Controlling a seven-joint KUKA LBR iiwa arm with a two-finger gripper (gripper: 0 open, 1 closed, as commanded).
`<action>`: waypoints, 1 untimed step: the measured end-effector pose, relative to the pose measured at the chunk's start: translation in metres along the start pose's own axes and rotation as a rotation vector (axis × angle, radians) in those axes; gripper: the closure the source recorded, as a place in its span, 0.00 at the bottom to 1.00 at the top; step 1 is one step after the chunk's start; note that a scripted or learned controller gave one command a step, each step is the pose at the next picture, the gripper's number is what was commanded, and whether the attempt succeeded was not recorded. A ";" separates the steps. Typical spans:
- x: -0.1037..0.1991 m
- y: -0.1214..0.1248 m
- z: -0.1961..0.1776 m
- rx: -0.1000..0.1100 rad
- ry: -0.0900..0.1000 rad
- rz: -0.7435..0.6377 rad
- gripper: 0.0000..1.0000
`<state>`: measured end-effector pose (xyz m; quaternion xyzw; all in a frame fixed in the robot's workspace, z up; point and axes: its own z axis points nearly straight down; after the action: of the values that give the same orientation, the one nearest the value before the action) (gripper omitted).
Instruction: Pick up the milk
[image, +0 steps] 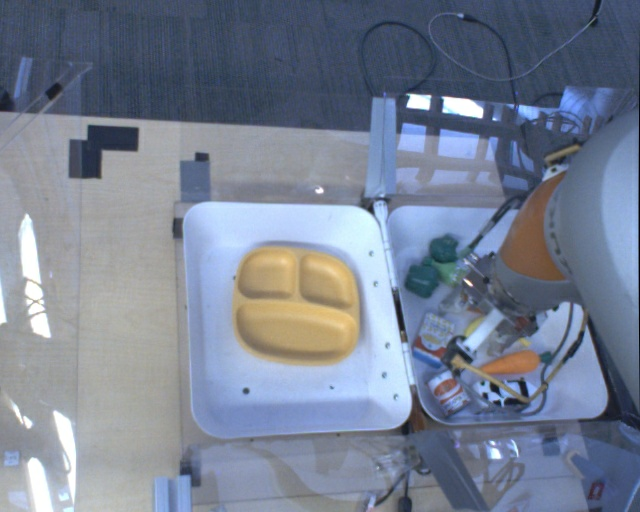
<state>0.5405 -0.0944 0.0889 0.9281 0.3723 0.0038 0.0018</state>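
Note:
The milk (437, 330), a small pale carton with a blue edge, lies in the middle of the right bin (400, 225). My gripper (470, 292) hangs low over that bin, just right of and above the carton, among the clutter. The grey arm with its orange band (530, 245) comes down from the right and hides the bin's right part. I see nothing clearly held in the gripper.
Two green items (432, 265) sit at the back of the right bin. An orange carrot (515, 362) and a small can (448, 392) lie near its front. The left bin (210, 330) holds a yellow divided plate (297, 303).

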 end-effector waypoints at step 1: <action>0.014 0.055 -0.027 0.004 -0.004 0.096 0.00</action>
<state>0.5887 -0.1245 0.1163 0.9449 0.3273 0.0015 0.0007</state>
